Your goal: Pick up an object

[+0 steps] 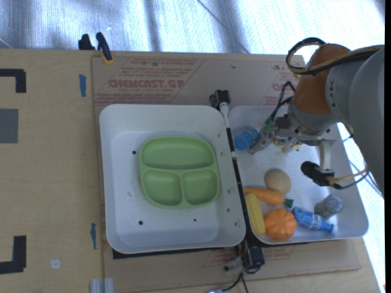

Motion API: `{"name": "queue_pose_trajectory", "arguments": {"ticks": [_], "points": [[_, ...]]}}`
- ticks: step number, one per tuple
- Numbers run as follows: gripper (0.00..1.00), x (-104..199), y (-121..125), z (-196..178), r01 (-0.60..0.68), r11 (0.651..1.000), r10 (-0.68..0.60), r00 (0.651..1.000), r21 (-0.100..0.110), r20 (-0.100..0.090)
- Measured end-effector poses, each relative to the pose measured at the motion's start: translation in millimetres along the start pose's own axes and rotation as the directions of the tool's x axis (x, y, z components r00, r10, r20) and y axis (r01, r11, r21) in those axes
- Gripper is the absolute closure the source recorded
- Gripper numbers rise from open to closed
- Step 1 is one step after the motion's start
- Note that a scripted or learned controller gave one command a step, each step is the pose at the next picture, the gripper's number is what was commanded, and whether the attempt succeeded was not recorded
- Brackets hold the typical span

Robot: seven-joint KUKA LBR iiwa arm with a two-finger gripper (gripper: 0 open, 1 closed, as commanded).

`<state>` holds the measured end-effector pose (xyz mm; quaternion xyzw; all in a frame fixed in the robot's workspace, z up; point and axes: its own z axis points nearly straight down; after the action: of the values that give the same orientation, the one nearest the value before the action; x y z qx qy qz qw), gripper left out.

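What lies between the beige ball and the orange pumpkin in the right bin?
In the camera view, the carrot lies between the beige ball and the orange pumpkin, in the right bin.

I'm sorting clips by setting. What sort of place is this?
Likely a robotics lab test bench, not a kitchen: a grey and orange arm reaches over two white bins, toy foods like a pumpkin and corn lie loose, and cables run across.

Toy foods (pixel 278 180) clustered in right bin (pixel 360 221)
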<state>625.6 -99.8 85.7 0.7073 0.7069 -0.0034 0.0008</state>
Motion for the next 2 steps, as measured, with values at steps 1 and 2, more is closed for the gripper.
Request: {"name": "queue_pose_trajectory", "arguments": {"ticks": [1,2], "points": [[0.00,-7.6,-120.9,0.0,-0.001,1.000,0.001,1.000,-0.003,-0.006],[0.00,3.7,-144.5,-0.3,-0.001,1.000,0.001,1.000,-0.010,-0.005]]}}
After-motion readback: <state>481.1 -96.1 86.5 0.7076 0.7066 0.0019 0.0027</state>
